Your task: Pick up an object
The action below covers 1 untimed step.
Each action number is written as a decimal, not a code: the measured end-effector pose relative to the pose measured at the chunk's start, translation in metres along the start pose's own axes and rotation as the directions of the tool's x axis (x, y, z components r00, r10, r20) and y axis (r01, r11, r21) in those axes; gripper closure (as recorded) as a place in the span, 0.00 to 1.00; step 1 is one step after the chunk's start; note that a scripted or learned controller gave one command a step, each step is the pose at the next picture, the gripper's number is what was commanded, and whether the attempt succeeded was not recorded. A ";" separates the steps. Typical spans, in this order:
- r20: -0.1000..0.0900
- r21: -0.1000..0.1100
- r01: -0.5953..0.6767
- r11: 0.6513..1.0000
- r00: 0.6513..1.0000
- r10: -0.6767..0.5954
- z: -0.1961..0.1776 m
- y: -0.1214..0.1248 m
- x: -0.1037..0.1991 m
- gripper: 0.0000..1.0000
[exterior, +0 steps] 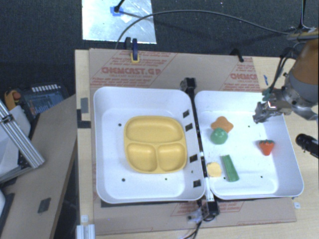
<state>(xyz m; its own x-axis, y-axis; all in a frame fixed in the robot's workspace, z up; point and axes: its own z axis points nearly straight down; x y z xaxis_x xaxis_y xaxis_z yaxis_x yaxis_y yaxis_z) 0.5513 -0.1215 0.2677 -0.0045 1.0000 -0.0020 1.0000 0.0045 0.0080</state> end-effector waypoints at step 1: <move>-0.003 0.006 0.005 1.000 1.000 -0.005 0.011 0.002 0.054 1.00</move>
<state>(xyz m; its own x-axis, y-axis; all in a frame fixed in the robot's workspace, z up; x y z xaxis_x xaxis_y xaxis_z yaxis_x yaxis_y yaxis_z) 0.5527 -0.0671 0.2570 -0.0092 1.0000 0.0013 1.0000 0.0092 0.0023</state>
